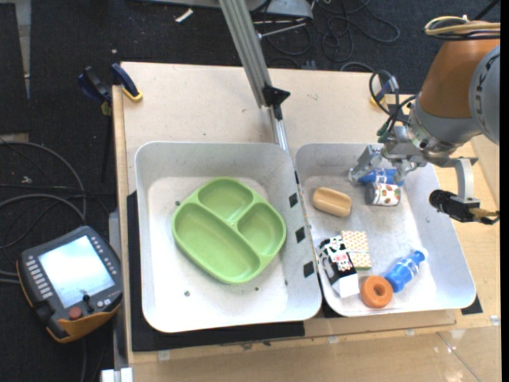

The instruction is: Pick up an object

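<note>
Fingers [380, 175] sit at a small spotted carton [386, 192] in the right bin [445, 289]; grasp state unclear.

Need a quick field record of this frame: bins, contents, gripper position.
left bin: green divided plate
right bin: tan bread-like piece, small carton with red dots, cow-print box, checkered block, orange ring, blue bottle
gripper: low over the far part of the right bin, at the dotted carton
grasp: cannot tell
arm: enters from the right
</note>
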`<control>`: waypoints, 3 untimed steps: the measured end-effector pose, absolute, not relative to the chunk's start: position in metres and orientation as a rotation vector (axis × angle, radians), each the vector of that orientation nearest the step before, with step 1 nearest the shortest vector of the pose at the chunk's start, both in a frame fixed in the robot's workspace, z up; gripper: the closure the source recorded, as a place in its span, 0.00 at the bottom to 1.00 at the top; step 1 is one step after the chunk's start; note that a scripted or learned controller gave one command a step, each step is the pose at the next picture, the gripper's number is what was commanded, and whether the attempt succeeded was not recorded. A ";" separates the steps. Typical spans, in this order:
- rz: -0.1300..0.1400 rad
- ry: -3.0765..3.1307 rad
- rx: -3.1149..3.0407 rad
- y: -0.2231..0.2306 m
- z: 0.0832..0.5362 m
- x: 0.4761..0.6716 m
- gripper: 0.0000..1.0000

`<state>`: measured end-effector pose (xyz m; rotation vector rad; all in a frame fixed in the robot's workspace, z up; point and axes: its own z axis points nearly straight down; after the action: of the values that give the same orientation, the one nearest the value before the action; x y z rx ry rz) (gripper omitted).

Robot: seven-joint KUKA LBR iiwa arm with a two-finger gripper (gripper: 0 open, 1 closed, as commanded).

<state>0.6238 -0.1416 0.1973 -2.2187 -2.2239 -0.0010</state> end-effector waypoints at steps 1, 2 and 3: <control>-0.001 -2.224 -2.219 -0.142 0.197 0.624 0.00; 0.005 -2.219 -2.219 -0.148 0.138 0.628 0.00; -0.012 -2.233 -2.233 -0.150 0.127 0.633 0.00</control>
<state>0.6334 -0.1500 0.1271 -2.2331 -2.2327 -0.0116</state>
